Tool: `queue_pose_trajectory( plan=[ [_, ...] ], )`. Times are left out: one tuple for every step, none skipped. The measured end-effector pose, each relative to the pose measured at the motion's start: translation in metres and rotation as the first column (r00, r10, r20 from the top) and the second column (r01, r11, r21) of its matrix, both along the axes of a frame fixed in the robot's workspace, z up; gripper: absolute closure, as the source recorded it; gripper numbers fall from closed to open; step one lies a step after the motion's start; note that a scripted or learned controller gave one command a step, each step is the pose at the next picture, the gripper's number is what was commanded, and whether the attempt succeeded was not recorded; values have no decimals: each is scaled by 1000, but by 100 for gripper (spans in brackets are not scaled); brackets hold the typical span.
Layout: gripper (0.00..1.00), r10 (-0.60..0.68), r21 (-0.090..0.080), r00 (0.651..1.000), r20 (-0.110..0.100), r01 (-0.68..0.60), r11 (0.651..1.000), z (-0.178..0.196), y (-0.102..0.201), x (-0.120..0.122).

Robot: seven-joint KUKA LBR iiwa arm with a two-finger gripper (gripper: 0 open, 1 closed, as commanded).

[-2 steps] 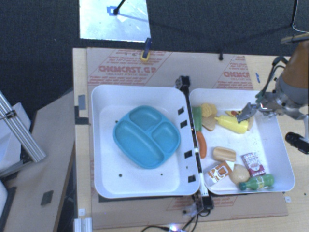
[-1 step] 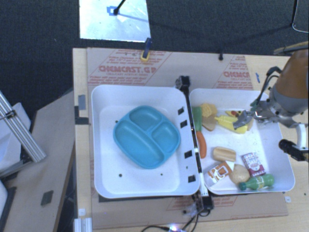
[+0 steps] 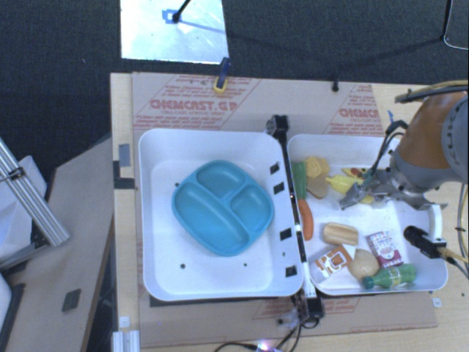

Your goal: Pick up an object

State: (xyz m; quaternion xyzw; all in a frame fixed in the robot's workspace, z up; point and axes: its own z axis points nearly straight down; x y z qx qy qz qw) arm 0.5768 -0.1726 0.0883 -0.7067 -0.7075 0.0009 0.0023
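1. Pick judged not yet made: gripper [image 3: 359,195] low in the right bin [image 3: 440,279], tips just beside a yellow piece [image 3: 341,182]; nothing seen lifted clear.
2. Finger state: cannot tell. Tips small and dark against the bin floor; no item visibly between them.
3. Candidate items, all lying in the right bin: corn [image 3: 317,168] and a brown piece [image 3: 318,188] near the left wall; carrot [image 3: 305,219] along that wall; bun [image 3: 341,234] mid-bin; red packet [image 3: 384,248], carton [image 3: 333,259], potato [image 3: 363,264] and green bottle [image 3: 388,276] toward the near edge.
4. Remaining, by judgement: close on one item, raise it free of the bin, confirm hold.
5. Left bin [image 3: 157,218] bearing a blue tray [image 3: 222,207] set at a slant; not in the arm's present working area.
6. Edges: divider [image 3: 289,204] between the bins with black clips, close beside the carrot and corn; tight for fingers there.
7. Near edge crowded: carton, potato, bottle and packet near or touching; risk of nudging neighbours.
8. Open room: bare floor just behind the gripper toward the right wall, and around the bun; best clearance judged there.
9. Arm [image 3: 432,145] over the bin's right side; black fitting [image 3: 423,241] near the packet, worth watching on descent.
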Motion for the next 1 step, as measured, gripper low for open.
queue_pose_trajectory(
  plan=[
    [0, -1, -2, 1000, 5, 1, 1000, -3, 0, 1]
  ],
)
